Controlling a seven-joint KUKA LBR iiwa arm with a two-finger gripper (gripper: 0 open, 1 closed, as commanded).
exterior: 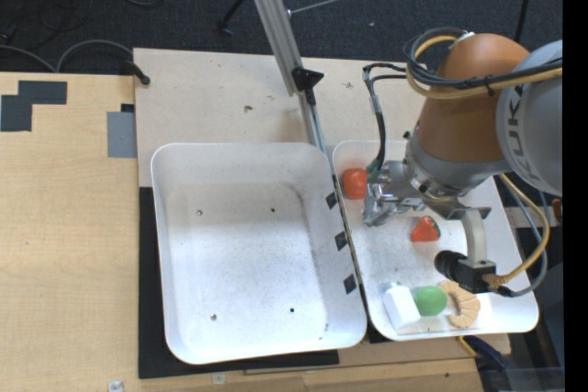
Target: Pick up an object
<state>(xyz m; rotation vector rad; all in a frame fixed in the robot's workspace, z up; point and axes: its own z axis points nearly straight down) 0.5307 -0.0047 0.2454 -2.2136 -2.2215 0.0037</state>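
Colours in the two white bins

The right bin (514,312) holds an orange-red ball (353,183), a red piece (424,230), a green ball (429,299), a white block (401,306).

Reached in from the right, grey arm (542,124) bent low, orange band (473,78) just above the wrist. Hung the gripper (378,202) downward near the far left corner of the right bin (524,312), cables looping alongside.

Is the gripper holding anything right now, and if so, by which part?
Cannot be told. The gripper sits low in the right bin beside the orange ball, but nothing shows between its fingers from this angle.
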